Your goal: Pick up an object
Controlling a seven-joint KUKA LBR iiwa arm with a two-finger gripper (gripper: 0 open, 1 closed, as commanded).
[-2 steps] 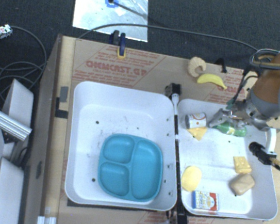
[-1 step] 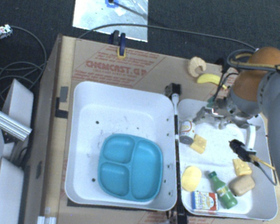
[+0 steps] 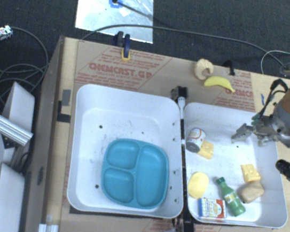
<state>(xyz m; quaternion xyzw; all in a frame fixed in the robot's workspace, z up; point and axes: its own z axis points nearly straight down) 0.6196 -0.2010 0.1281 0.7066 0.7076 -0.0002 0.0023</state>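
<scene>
Your jaws [image 3: 246, 133] hang over the right bin's [image 3: 278, 159] upper part; their spread cannot be told. The cheese wedge [image 3: 249, 172] lies below them, apart.

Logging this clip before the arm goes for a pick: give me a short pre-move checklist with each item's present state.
1. End effector over the right bin: ok, at its upper right part.
2. End effector free of load: ok, nothing seen between its fingers.
3. Finger opening: cannot tell.
4. Targets within the bin: ok, green bottle, lemon, carton and cheese wedge lie there.
5. Room around targets: not ok for the bottle, which touches the carton and a tan object.
6. Banana: not ok, it lies outside the bins.
</scene>
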